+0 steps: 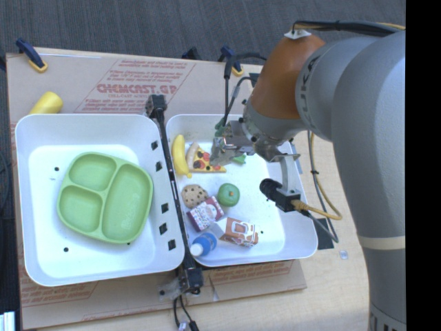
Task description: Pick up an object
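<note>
Gripper (222, 150) hangs low over right bin (298, 234), by pizza slice (202, 161) and banana (180, 154), prob. lining up a grab; can't tell if it's open or holding anything.

arm (331, 81) over right bin (303, 236), toys inside

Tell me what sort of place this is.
Probably a robotics lab's grasping test bench. Two white bins sit clamped on cardboard sheeting, the right one holding toy food like a banana and green apple, with the arm's gripper over them.
</note>
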`<move>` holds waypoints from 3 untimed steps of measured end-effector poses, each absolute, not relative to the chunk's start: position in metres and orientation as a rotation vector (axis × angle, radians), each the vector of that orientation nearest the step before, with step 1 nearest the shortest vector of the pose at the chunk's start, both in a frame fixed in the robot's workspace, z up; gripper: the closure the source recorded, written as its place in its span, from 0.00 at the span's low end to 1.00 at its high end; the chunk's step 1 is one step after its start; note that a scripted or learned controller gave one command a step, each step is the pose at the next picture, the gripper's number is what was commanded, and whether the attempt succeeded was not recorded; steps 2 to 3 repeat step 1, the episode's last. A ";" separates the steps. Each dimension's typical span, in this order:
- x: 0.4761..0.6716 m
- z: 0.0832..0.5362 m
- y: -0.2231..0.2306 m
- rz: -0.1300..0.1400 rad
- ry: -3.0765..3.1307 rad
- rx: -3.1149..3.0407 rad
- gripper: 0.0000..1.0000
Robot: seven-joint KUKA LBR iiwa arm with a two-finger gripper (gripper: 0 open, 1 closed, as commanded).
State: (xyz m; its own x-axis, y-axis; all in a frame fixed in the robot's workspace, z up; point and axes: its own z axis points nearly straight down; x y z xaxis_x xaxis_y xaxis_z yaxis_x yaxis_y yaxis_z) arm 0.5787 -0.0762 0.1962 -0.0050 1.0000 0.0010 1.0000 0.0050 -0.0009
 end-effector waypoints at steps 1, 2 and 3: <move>0.480 0.191 -0.040 0.005 -2.226 -2.212 1.00; 0.480 0.191 -0.040 0.005 -2.226 -2.212 1.00; 0.480 0.191 -0.040 0.005 -2.226 -2.212 1.00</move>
